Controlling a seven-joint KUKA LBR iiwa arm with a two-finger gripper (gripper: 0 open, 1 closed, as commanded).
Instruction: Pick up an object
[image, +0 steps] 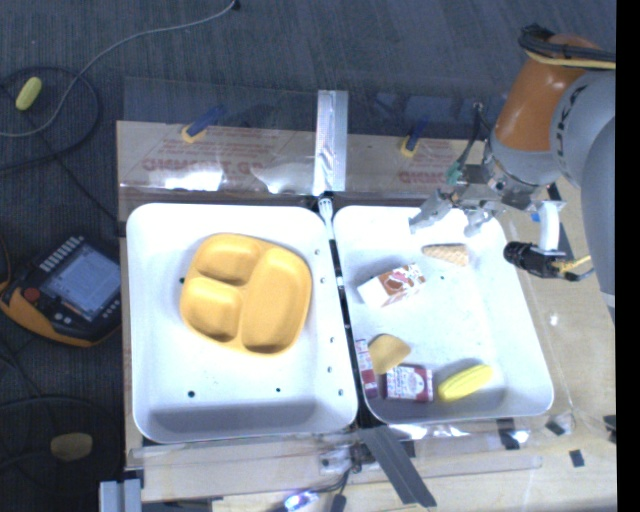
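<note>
White bins, two, side by side on the bench (150, 150).

Left bin (160, 390): one yellow tray (245, 292) with three hollows, lying near the middle.

Right bin (510, 340): five small things.
- Wafer (446, 254), tan, near the far wall, just under the claw.
- Carton (393, 284), white and red, mid-bin, tilted.
- Wedge (388, 351), yellow, near the left wall.
- Red box (408, 382), at the near wall, just beside the wedge.
- Banana (466, 381), yellow, just right of the red box.

Arm: grey with an orange band (530, 100), reaching in from the right. Claw (455, 208) over the far edge of the right bin, fingers spread apart, nothing between them.

Step in hand, as judged: closing in on a target; nothing lifted yet. The wafer lies nearest.

Handling notes: the wafer is flat and thin and close to the wall, so a straight descent with fingers either side of its narrow width seems best, with room kept from the rim. The carton stands apart from its neighbours and offers taller faces; it looks the easier hold. The red box and wedge sit crowded; fingers may catch both.
</note>
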